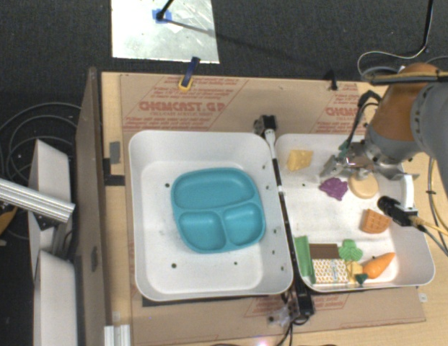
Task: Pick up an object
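Observation:
My gripper hangs over the upper part of the right bin, with the grey arm and its orange band coming in from the right. Just below it in the view lies a purple toy. A tan round piece sits right of that, partly under the wrist. A yellow cheese wedge lies to the gripper's left. An orange waffle-like piece lies lower right. Nothing visible is lifted off the bin floor.
A carrot, a green broccoli, a brown bar, a green strip and a patterned box crowd the right bin's front edge. The left bin holds a blue divided plate. Cables run along the right side.

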You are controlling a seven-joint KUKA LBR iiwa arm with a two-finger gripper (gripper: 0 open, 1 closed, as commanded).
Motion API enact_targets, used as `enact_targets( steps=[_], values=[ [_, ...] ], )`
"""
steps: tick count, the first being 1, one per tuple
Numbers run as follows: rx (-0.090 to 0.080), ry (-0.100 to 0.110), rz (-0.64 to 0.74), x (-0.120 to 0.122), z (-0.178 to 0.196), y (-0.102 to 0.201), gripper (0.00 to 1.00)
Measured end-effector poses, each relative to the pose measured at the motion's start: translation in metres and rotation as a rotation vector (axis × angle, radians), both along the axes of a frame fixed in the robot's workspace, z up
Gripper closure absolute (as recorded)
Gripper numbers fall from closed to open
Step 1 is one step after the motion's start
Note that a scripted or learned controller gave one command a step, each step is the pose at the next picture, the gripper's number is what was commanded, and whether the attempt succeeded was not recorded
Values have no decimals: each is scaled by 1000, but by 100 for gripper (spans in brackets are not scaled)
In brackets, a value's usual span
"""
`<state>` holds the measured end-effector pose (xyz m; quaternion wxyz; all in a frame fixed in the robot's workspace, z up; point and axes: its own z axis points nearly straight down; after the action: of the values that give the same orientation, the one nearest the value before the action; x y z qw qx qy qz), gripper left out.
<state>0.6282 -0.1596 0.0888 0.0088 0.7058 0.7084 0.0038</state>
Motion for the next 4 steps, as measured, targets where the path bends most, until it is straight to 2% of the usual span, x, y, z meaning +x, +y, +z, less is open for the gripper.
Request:
enact_targets(
  steps=[1, 2, 3, 4],
  values=[
    [5, 8, 1, -5, 125, 9, 0],
    [10, 25, 2, -21, 2, 44, 0],
    [16, 33, -2, 35, -3, -7, 0],
    [5, 7, 2, 42, 127, 5, 0]
  ],
)
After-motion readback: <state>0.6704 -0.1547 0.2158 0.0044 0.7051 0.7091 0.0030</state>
